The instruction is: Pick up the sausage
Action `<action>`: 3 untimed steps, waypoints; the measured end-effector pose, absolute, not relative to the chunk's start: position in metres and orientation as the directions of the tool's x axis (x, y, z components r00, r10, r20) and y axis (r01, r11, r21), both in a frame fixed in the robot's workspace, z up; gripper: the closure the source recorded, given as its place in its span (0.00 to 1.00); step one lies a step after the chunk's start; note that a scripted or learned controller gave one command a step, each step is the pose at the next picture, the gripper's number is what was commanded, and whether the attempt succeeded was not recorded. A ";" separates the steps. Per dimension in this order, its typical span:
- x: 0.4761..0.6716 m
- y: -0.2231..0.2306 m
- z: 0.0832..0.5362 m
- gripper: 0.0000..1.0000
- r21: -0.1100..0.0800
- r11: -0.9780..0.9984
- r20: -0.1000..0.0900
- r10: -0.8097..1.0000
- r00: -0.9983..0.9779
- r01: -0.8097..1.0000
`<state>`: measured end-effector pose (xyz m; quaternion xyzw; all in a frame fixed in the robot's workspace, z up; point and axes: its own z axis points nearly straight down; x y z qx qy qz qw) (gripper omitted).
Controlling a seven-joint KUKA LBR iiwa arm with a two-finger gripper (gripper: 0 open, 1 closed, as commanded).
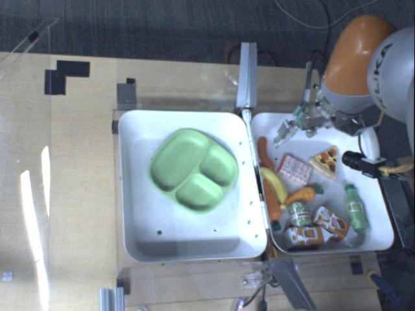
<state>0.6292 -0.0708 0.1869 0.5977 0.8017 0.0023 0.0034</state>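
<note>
Lying under dark carpet at the far side, wooden bench carrying two white bins side by side. Left bin holding green divided plate. Right bin holding the clutter: sausage lying lengthwise against the left wall, near the far end, banana just beside it, carrot, wafer pack, pizza slice, can, green bottle, cartons. Gripper hovering over the bin's far left part, near the sausage, clear of it, fingers standing apart, gripping nothing. Arm reaching in from the right.
</note>
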 end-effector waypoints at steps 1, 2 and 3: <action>0.659 -0.091 0.098 0.00 0.009 0.253 -0.004 0.967 -0.253 0.967; 0.644 -0.069 0.187 0.00 0.008 0.473 -0.004 0.881 -0.473 0.881; 0.612 -0.091 0.089 0.00 0.011 0.516 -0.007 0.857 -0.516 0.856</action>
